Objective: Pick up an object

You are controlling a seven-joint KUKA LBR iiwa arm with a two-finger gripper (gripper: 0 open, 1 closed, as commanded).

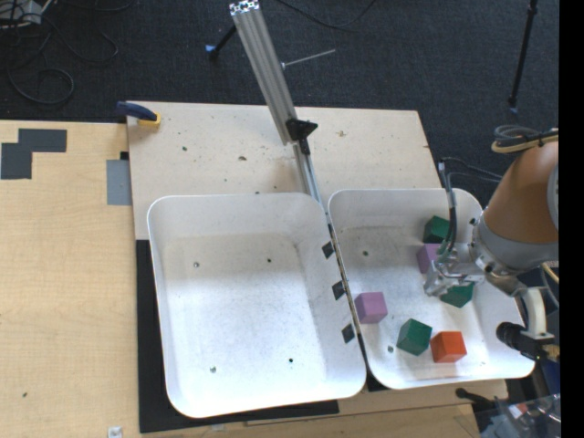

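Reaching in from the right, the pincer (444, 279) hung low in the right bin (383, 210), whether spread or closed I couldn't tell. It sat among a purple block (426, 257) and green blocks (459, 294) near the bin's right edge.

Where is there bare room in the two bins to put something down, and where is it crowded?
The left bin has a wide bare floor from wall to wall. In the right bin, the far-left part, above the purple cube, is bare. It is crowded on the right: the claw sits among green blocks, and a green cube and orange cube fill the near edge.
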